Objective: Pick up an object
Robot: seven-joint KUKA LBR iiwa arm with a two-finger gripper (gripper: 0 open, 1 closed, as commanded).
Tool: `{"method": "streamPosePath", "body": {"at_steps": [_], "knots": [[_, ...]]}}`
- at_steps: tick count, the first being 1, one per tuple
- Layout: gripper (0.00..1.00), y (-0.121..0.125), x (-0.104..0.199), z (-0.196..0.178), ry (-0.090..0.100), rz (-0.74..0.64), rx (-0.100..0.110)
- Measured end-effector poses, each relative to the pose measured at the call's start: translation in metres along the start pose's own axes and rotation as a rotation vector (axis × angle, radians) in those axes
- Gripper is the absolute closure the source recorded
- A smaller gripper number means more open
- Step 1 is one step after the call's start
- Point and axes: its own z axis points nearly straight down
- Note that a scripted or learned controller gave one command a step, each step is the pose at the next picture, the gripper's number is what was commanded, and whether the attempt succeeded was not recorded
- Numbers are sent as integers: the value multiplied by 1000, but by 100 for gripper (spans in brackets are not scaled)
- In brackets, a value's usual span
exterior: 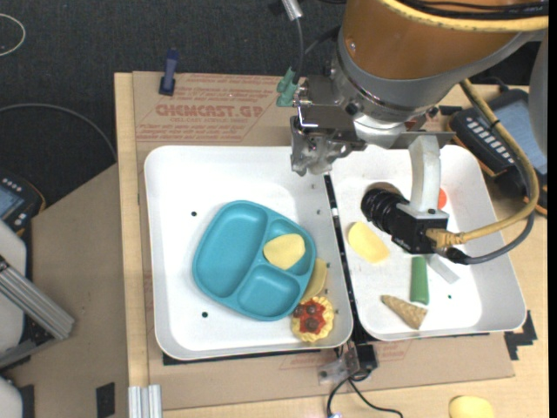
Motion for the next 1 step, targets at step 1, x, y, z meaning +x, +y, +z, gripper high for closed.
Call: {"method": "streamPosePath", "body": {"at_steps": [1], "knots": [[100, -1, 4, -1, -5, -6, 16]]}}
